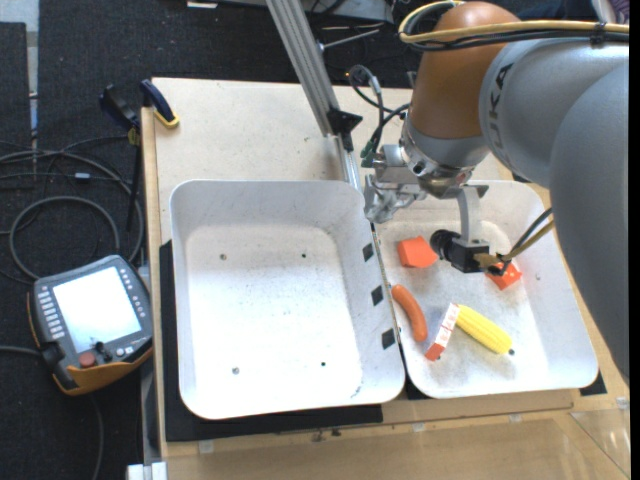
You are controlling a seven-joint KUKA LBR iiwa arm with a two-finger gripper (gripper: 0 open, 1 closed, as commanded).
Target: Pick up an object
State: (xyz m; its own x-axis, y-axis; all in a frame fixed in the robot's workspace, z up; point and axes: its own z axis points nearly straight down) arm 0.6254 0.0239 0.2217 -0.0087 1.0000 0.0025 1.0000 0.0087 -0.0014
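Sausage [409, 311], corn cob [484, 329], orange block [418, 253] in right bin [560, 368].

Both white bins [265, 298] look like smooth, matt plastic, lightly speckled with dirt. Under them, the bench [250, 133] shows pale, matt board, like wood. Just below the metallic grey gripper [385, 206], the orange block [418, 253] has a dull finish; beyond it, the sausage [409, 311] and yellow corn cob [484, 329] look like glossy plastic.
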